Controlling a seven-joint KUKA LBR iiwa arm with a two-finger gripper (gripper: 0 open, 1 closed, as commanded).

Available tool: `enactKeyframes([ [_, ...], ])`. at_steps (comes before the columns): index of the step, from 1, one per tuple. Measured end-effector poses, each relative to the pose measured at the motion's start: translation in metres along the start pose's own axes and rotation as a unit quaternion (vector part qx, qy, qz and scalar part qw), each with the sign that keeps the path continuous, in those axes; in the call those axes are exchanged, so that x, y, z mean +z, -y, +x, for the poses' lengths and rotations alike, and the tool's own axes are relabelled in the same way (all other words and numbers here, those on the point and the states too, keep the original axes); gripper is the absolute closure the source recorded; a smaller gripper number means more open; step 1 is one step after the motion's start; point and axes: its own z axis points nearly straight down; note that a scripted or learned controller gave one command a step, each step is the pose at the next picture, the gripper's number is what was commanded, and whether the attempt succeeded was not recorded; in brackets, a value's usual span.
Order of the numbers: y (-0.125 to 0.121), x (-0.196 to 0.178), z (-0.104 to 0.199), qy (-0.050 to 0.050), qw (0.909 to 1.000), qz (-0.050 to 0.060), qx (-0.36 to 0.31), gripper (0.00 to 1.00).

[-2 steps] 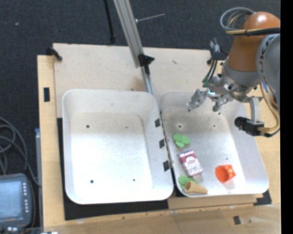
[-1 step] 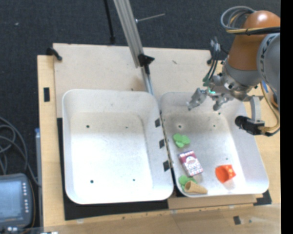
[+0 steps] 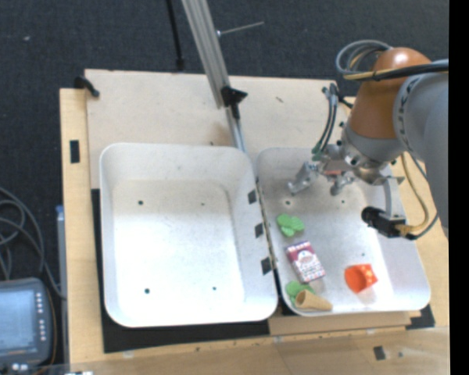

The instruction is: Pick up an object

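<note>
Four items sit in the right bin (image 3: 406, 248): a green piece (image 3: 290, 225), a carton (image 3: 306, 261), a cone (image 3: 309, 298) and an orange cup (image 3: 360, 277). The gripper (image 3: 320, 176) hovers over the bin's far end, well apart from them, likely lining up a pick. Its grip state I cannot tell; the wrist's bulk hides it.

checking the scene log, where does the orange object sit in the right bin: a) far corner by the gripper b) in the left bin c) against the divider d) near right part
d, the orange object lies in the near right part of the right bin, apart from the gripper.
</note>
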Motion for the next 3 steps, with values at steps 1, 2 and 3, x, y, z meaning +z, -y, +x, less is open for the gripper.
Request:
enactKeyframes([
  [1,0.001,0.053,-0.001,0.000,1.0000,0.000,0.001,0.00],
  [2,-0.002,0.038,-0.002,0.000,1.0000,-0.005,0.004,1.00],
  [3,0.001,-0.009,-0.009,0.000,1.0000,-0.005,0.001,1.00],
])
